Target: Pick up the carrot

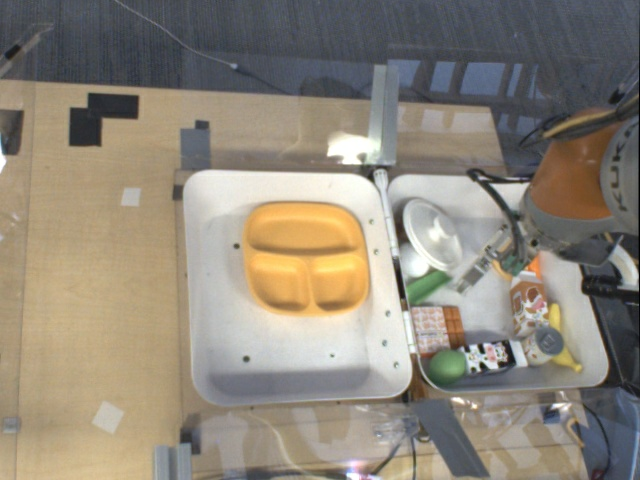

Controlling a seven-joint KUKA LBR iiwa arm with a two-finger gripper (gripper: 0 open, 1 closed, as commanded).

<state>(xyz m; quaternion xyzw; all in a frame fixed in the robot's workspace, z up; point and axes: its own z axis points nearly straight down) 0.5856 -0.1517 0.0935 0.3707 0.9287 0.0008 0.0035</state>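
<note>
In the right bin (598, 363), the arm (575, 183) reaches in from the right side, and its gripper (478, 268) hangs over the middle of the bin, just beside a silver metal bowl (432, 233); whether the jaws are open or closed I cannot tell, and I see nothing held between them. The carrot (530, 265) seems to be the small orange piece just right of the gripper, partly hidden under the wrist; I am not fully sure of it. A green vegetable (428, 286) lies below the bowl; near it is a checkered packet (436, 326), a green round fruit (446, 366), a black and white carton (492, 356), a brown bottle (527, 308) and a yellow banana (560, 343). In the left bin (215, 298) rests an orange divided tray (305, 256); both bins stand on the wooden tabletop (90, 298).
</note>
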